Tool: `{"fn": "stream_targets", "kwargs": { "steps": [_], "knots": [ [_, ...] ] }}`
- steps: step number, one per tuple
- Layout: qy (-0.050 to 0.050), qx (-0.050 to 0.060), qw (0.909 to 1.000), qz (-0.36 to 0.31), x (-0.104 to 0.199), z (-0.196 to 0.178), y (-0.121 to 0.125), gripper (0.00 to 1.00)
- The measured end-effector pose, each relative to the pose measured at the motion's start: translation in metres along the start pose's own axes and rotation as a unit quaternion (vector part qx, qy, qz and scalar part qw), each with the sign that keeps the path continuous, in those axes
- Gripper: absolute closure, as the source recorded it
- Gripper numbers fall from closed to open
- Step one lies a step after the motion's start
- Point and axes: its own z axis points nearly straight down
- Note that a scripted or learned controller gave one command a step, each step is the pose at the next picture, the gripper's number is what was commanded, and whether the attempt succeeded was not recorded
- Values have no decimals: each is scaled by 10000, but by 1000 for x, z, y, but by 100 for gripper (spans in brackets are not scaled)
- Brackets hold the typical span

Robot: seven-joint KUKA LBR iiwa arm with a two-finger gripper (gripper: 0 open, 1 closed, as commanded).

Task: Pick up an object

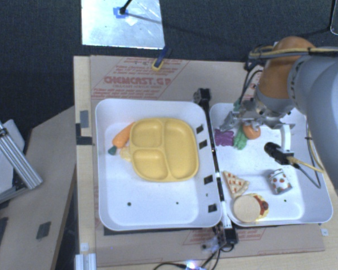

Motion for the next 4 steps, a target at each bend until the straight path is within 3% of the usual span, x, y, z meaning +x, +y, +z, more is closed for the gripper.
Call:
{"fn": "stream_targets", "kwargs": {
  "steps": [1, 2, 3, 4],
  "knots": [
    [-40, -31, 10000, 4, -4, -15, 2, 100],
    [23, 11, 10000, 9, -6, -80, 3, 100],
    [21, 7, 10000, -4, -6, -135, 5, 100],
    [31, 61, 10000, -9, 26, -131, -47, 100]
  ]
}}
